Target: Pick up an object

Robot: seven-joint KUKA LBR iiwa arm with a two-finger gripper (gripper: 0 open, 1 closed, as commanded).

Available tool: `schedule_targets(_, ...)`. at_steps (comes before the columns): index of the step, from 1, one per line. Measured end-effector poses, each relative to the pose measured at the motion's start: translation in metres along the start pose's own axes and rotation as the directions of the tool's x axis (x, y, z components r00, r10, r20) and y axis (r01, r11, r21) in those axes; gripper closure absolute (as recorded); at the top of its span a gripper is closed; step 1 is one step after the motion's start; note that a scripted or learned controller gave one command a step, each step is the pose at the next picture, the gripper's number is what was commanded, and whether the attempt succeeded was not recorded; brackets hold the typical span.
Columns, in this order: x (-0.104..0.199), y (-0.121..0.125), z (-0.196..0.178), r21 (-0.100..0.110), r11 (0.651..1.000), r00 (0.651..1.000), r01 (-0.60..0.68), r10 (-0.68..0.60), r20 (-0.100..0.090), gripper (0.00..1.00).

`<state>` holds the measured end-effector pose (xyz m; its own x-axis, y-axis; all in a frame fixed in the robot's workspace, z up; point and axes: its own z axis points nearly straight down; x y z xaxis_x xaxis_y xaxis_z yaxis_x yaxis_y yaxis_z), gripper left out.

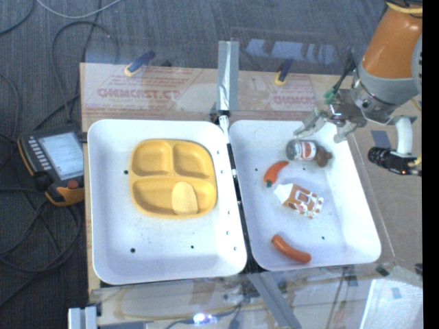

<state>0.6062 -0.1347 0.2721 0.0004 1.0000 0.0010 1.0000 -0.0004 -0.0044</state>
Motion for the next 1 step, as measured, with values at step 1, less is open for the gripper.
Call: schedule_targets(1,-0.0027,0.0266,0.1171,0.002,0.999,0.999,0.05,-0.05,0.002,0.0)
